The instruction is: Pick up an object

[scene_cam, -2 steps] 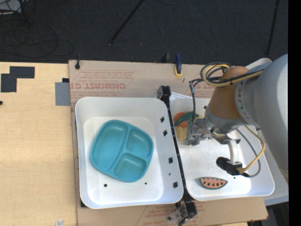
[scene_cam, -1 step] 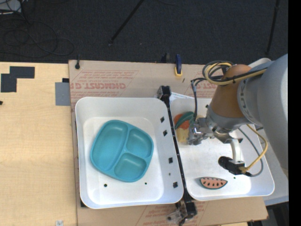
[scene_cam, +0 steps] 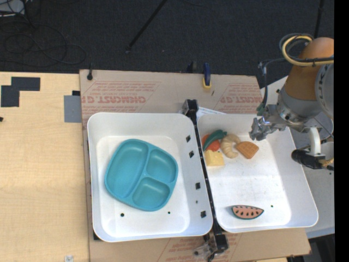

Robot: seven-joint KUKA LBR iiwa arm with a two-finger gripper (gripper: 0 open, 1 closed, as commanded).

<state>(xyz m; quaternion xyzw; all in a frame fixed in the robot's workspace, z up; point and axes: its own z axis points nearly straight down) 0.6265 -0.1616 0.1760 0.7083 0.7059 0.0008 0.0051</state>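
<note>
Teal divided plate [scene_cam: 142, 173] in left bin [scene_cam: 103, 132]; toy food cluster [scene_cam: 229, 146] and watermelon slice [scene_cam: 247, 212] in right bin [scene_cam: 294, 201]. Pincer [scene_cam: 260, 129] above cluster's right edge; spread impossible to tell.

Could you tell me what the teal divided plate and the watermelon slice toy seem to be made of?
The teal divided plate looks like moulded plastic with a matte finish: uniform colour, soft rounded compartment ridges. The watermelon slice toy seems to be plastic or rubber play food: flat painted red face, dark seeds, green rind, though its look leaves that open.
</note>
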